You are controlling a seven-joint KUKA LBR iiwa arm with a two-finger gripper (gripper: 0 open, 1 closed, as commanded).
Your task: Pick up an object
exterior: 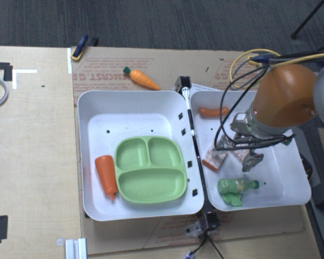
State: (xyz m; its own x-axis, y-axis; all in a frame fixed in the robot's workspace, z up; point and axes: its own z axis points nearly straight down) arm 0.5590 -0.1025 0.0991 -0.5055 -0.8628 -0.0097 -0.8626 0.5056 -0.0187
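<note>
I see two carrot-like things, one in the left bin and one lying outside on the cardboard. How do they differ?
The carrot in the left bin is redder orange, thicker and blunter, and lies nearly upright in the picture beside the green plate. The carrot on the cardboard is lighter orange, slimmer, shows a green top, and lies at a slant behind the bins. Both are orange, tapered toys lying flat, away from the gripper.

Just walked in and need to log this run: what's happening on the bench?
The KUKA arm reaches in over the right bin, its gripper low above a small packet. A green bottle and a sausage lie nearby. The left bin holds a green divided plate and a carrot.
</note>
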